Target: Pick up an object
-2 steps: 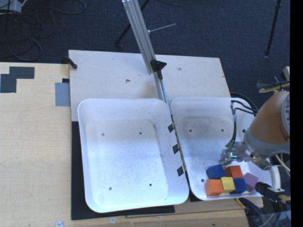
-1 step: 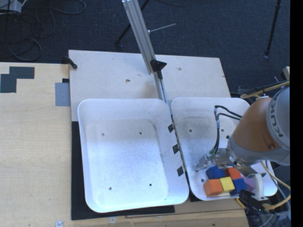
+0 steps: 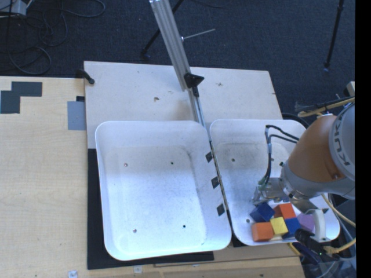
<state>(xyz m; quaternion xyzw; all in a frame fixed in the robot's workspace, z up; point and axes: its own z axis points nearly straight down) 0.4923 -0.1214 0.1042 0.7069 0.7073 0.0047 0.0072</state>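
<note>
Hovering over the blocks (image 3: 277, 219), the hand (image 3: 268, 194) seems released, possibly.

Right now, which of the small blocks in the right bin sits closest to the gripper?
The dark blue block, directly below the gripper; the orange, yellow and red blocks lie further toward the bin's near corner.

Lighting: even, bright overhead; white bins (image 3: 153, 184) near overexposed, faint bluish cast. Shadows: soft, slight beneath bin rims. Dark floor (image 3: 261, 28) underexposed. Sharpness: moderate, mild overall softness, low resolution, grainy
</note>
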